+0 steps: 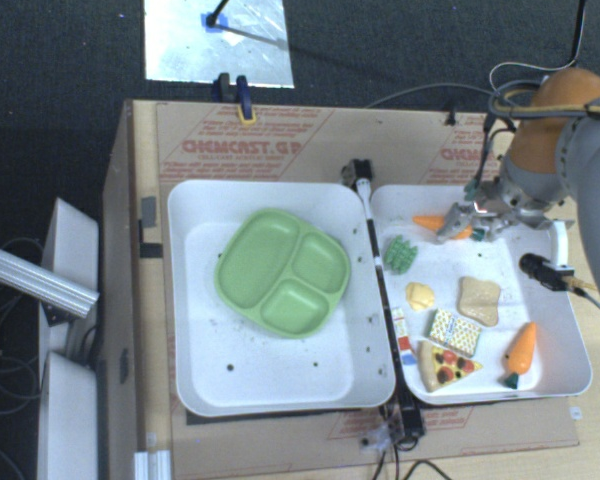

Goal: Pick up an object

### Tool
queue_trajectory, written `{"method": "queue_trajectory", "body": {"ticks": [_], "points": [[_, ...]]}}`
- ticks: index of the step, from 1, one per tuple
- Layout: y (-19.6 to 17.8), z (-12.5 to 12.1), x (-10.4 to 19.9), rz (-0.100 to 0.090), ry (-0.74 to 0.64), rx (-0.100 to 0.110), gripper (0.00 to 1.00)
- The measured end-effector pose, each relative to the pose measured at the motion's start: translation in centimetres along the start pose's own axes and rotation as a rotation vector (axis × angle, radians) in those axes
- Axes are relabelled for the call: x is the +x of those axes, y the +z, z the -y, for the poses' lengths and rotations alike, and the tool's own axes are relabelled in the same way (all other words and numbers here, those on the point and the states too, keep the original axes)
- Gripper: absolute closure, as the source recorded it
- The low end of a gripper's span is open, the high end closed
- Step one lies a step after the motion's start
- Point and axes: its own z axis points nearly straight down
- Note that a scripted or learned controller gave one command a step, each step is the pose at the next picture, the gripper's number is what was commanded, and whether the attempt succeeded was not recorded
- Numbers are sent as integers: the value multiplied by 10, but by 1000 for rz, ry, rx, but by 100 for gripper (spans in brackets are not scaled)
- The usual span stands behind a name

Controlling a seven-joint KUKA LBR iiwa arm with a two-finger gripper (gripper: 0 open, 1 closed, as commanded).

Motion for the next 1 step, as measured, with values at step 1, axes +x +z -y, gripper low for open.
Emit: {"method": "queue_trajectory", "body": {"ticks": [1], "points": [[-1, -1, 9, 1, 0, -4, 0]]}}
